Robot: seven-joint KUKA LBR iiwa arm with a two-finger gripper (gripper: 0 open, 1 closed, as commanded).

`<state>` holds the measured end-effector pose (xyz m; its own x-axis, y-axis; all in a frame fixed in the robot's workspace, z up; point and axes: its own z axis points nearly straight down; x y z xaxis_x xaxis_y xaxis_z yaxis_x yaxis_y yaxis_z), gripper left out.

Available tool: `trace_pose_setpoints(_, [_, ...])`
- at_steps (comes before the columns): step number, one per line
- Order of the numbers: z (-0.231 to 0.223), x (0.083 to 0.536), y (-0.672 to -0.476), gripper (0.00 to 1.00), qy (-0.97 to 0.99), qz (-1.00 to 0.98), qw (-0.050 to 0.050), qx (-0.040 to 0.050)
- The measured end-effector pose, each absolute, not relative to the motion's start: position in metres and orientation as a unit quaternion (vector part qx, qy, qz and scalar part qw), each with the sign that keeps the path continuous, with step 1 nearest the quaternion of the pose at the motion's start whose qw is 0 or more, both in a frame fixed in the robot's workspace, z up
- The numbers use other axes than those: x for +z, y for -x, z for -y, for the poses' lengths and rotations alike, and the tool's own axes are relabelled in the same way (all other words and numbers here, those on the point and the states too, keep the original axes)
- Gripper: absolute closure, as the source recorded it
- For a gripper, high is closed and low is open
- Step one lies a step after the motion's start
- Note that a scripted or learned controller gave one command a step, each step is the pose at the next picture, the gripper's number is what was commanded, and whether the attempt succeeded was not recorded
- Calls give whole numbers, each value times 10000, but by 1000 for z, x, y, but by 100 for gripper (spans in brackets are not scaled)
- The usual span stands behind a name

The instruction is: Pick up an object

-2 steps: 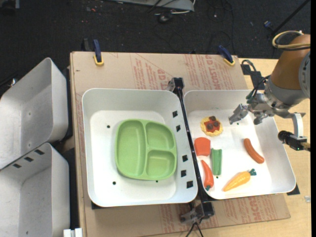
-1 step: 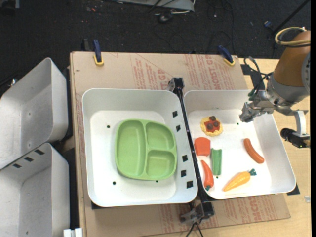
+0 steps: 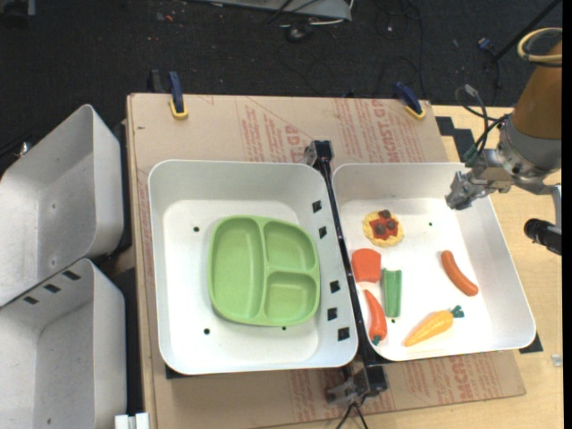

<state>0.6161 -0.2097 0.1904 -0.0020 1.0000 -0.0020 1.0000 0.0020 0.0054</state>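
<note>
1. Presently, the gripper point(image 3: 460, 195) is seen over the right bin point(image 3: 500, 266), at its 1 o'clock corner; how far it is parted cannot be told.
2. The sausage point(image 3: 458, 273) lies at 6 o'clock from it, apart.
3. The small tart point(image 3: 383, 227) lies at 8 o'clock.
4. The carrot point(image 3: 431, 325) rests beyond the sausage, near the bin's front rim.

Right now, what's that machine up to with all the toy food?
A robot arm reaches in from the right, its hand hovering over the far right corner of the right bin. It holds nothing that I can see. In that bin lie a tart, a sausage, a carrot, a green piece and two red ones. The left bin holds a green tray.
</note>
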Motion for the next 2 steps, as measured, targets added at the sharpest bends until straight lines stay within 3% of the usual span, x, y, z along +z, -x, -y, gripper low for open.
trace_pose_setpoints(1, [206, 249, -609, 100, -7062, -7080, 37, 17])
trace_pose_setpoints(2, [206, 277, -610, 100, -7062, -7080, 25, 11])
